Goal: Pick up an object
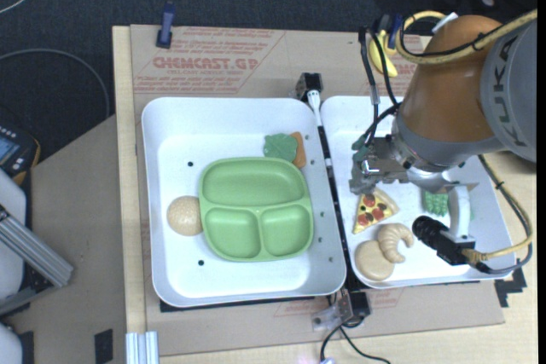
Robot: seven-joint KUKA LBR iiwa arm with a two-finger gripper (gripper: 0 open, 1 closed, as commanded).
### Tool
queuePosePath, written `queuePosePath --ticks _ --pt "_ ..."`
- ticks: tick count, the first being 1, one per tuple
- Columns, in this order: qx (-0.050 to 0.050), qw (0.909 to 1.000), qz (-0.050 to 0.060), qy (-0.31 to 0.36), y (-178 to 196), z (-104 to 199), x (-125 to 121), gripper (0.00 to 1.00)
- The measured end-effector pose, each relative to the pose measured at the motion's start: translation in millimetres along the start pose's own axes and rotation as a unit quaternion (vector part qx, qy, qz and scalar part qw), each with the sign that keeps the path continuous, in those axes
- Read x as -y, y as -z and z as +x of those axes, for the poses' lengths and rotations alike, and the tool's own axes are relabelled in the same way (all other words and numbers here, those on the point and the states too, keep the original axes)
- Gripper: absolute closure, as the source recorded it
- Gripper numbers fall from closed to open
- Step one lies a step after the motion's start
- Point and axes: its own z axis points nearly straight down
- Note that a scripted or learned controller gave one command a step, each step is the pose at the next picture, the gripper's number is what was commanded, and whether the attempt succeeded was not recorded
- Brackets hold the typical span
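Observation:
My gripper (370,172) hangs over the right bin (341,119), near its left wall, under the arm's orange band. Just below it lies a toy pizza slice (373,210). A tan croissant (395,240) and a round beige bun (372,262) sit nearer the bin's front. A green piece (435,203) and a white piece (461,210) lie to the right, partly hidden by the arm. Nothing shows between the gripper and the pizza slice.
The left bin (162,149) holds a green divided plate (256,209), a beige round item (183,216) to the plate's left and a green-and-orange toy (283,147) behind it. A black cable fitting (439,239) juts over the right bin's front.

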Motion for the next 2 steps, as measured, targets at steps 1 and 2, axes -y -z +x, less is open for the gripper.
queuePosePath --ticks 1,2 --pt "-0.002 1.0 -0.003 0.004 69 101 21 1.0" --pt "0.001 1.0 0.005 -0.004 7 66 22 1.0"
